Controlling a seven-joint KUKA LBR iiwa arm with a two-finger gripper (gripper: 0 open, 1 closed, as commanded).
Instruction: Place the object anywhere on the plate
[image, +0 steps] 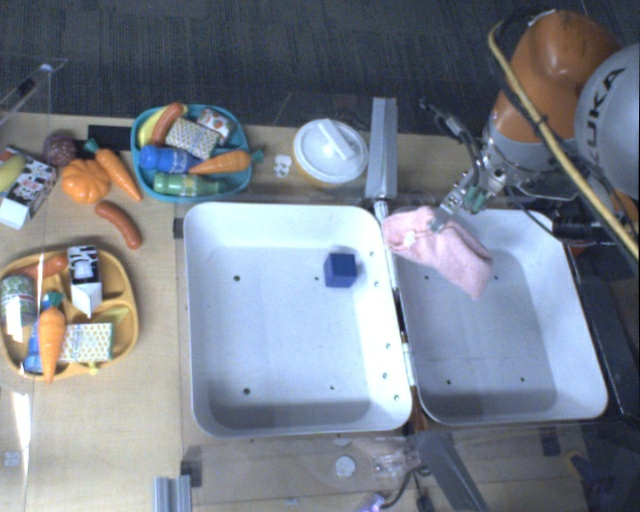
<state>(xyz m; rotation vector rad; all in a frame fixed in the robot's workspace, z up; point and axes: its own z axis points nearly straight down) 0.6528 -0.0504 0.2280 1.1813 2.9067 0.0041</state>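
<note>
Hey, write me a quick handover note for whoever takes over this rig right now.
Pincer: at the top left corner of the right bin, shut on the pink cloth, which hangs from it over that bin's left rim.
Blue block: lying loose in the left bin.
Done: cloth gripped.
Left: no plate is evident in the bins; find it, then set the cloth down on it.
</note>
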